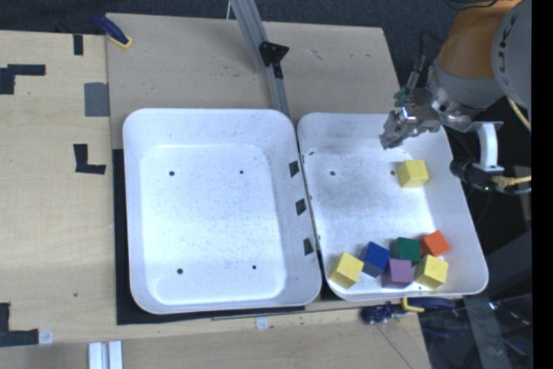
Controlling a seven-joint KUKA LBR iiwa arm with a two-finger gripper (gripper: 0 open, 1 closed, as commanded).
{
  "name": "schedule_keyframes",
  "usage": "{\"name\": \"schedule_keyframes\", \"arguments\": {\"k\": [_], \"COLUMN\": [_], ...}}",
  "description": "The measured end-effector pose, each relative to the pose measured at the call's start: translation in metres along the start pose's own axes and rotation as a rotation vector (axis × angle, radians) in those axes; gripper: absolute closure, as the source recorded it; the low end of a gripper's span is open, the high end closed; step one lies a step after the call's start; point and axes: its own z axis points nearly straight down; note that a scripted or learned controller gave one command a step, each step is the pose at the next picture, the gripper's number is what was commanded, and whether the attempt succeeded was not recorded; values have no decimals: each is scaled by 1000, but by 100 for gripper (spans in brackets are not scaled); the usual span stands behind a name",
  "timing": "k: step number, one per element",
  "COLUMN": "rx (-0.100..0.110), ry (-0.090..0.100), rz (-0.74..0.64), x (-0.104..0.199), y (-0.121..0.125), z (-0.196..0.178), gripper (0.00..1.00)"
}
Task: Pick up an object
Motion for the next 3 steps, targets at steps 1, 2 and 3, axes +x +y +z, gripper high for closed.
{"name": "schedule_keyframes", "arguments": {"k": [1,2,3], "rx": [1,-1,0], "ry": [1,3,3], "rz": [-5,-7,-7], "x": [53,110,173], "y": [5,9,17], "z": [7,-8,-5], "gripper": [100,100,100]}}
